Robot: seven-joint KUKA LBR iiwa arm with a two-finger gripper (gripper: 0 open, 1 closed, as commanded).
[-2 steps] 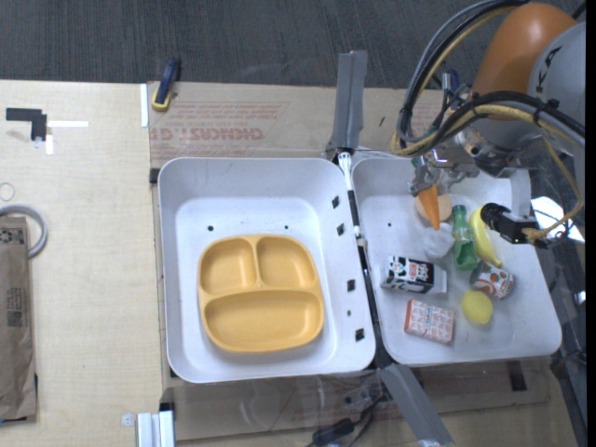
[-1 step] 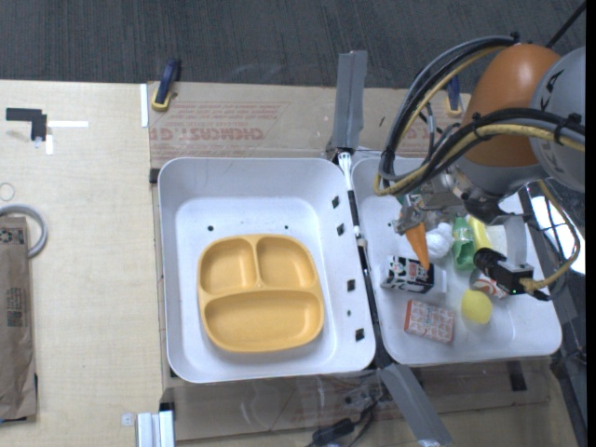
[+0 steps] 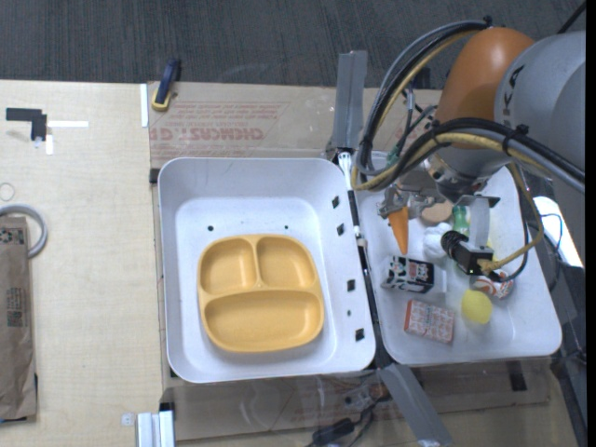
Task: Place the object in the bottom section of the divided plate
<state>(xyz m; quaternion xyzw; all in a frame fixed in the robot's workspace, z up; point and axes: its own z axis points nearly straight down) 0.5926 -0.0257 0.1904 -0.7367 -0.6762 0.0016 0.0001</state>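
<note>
In the camera view the gripper [image 3: 445, 214] is low in the right bin [image 3: 535, 329], among a carrot [image 3: 400, 228], a yellow ball [image 3: 477, 307] and small packs; its state I cannot tell; the divided plate [image 3: 262, 293] waits in the left bin [image 3: 186, 277]; choose one free object, grasp it centred, lift straight

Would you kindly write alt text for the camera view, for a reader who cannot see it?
A grey robot arm with an orange band reaches over the right white bin, which holds a yellow ball, an orange carrot-shaped toy and small packets. The left white bin holds a yellow three-section divided plate.
</note>
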